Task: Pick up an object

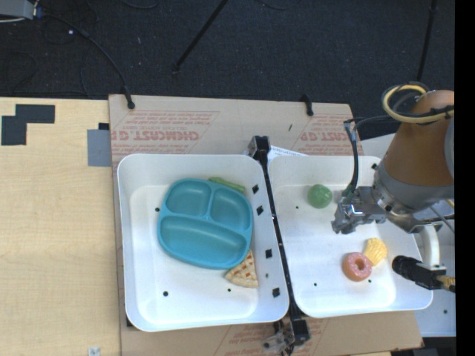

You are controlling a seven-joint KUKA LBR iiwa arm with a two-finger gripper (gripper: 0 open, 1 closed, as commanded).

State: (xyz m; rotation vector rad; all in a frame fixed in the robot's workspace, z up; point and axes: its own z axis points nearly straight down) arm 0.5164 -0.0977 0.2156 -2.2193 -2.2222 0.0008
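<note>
In the right bin (319, 288) lie a green ball (320, 196), a pink frosted donut (357, 266) and a yellow corn piece (375, 251). My gripper (346, 222) hovers over the right bin, to the right of and slightly below the green ball, and up-left of the donut and corn. Nothing shows between its fingers. The left bin (141, 288) holds a blue divided plate (205, 222), a pizza slice (243, 271) at the plate's lower right edge, and a green thing (228, 185) peeking out behind the plate.
A black divider (269, 228) runs between the two bins. Cardboard (185, 128) lies under and behind the bins. A wooden bench top (52, 236) stretches to the left. The arm's orange body (419, 150) rises over the right bin's far right side.
</note>
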